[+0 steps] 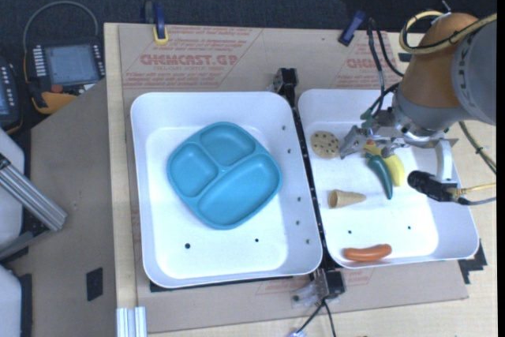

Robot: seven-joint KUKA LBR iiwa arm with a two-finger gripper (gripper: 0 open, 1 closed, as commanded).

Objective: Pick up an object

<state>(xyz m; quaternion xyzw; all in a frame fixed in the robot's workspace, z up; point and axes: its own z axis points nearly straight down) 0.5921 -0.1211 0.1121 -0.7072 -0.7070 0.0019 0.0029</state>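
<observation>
Camera view, one plate (224, 185), one cookie (323, 143), one cone (346, 198)

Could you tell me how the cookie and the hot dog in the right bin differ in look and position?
The cookie is round, flat and tan with dark specks; the hot dog is long, thin and orange-red. The cookie lies near the bin's far left corner, close to the gripper; the hot dog lies by the near rim, well away from it. Both rest loose on the right bin floor.

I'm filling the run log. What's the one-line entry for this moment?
gripper: over right bin, above banana | cookie, cone, sausage: loose | blue plate: left bin
</observation>
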